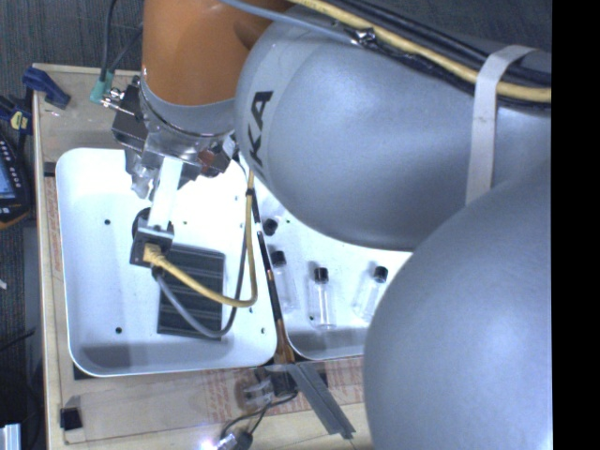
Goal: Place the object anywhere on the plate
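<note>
A dark grey ribbed rectangular plate [195, 293] lies flat in the left white bin [94, 279], toward its front. My gripper [142, 178] hangs over the back part of that bin, just behind the plate's far left corner, under the orange band of the wrist. Nothing shows between the gripper and the bin floor. The arm's grey body hides most of the right bin [319, 345].
Several small clear vials with black caps [322, 298] lie in the visible strip of the right bin, along with a small black piece [270, 225]. The wooden bench edge [169, 401] runs along the front. Tools and cables lie off the bench at the left [9, 176].
</note>
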{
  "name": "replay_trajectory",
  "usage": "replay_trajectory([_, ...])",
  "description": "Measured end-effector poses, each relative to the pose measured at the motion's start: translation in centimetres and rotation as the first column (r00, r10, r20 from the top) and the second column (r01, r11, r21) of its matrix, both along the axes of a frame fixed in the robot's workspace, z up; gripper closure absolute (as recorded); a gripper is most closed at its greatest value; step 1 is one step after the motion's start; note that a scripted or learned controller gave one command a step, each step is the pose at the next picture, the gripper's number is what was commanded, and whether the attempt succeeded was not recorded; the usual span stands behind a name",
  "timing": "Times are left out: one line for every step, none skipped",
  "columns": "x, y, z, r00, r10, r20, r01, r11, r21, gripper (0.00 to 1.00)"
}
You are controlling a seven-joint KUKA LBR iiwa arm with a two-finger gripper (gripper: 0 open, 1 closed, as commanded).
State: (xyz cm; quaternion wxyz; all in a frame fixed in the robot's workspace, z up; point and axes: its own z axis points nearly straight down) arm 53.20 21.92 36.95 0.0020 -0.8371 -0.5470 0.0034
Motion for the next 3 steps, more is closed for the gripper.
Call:
replay_trajectory([-4.6,-0.1,-16.2,0.982,0.190,0.000,-0.190,0.982,-0.001,1.00])
replay_trajectory([-4.6,-0.1,-16.2,0.982,0.189,0.001,-0.189,0.982,-0.001,0.00])
replay_trajectory([-5.6,0.1,-5.4,0.998,-0.067,0.007,0.067,0.998,0.002,0.00])
